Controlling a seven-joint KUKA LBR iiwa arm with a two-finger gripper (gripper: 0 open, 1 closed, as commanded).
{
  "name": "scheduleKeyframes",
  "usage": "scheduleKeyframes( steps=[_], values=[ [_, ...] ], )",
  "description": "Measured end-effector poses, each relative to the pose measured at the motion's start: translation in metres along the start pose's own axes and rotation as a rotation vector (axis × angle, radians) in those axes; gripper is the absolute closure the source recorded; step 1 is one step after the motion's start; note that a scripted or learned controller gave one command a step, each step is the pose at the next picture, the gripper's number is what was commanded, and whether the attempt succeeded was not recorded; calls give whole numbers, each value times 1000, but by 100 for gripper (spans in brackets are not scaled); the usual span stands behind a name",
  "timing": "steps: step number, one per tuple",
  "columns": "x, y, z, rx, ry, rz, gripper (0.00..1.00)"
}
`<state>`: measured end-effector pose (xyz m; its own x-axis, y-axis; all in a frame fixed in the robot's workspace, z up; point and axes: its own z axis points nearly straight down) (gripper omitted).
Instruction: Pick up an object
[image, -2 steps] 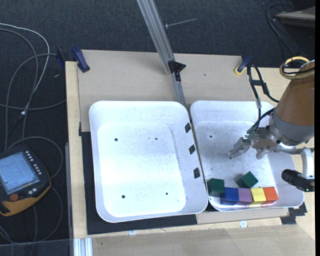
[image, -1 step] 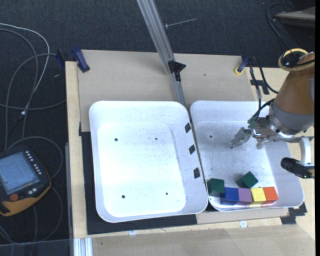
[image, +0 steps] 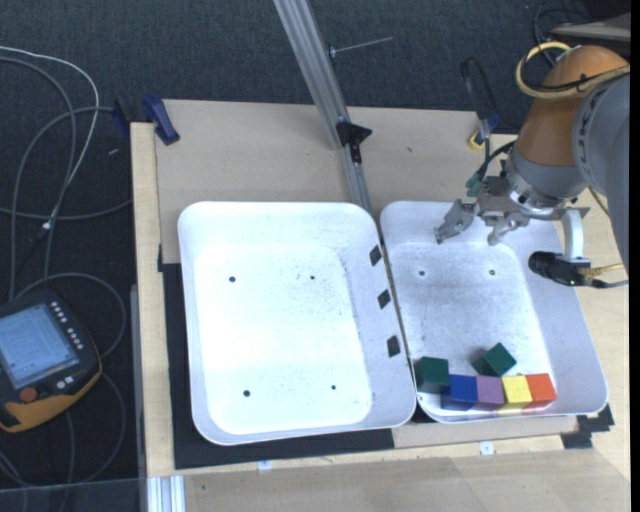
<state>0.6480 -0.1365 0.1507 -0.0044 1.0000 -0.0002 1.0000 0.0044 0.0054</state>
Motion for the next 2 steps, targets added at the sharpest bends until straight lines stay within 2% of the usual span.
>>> scheduleKeyframes(
  steps=[1,2],
  values=[
    [93,16,-52,-2,4,-5,0],
    [166,25,-50,3,4,-4,0]
  ],
)
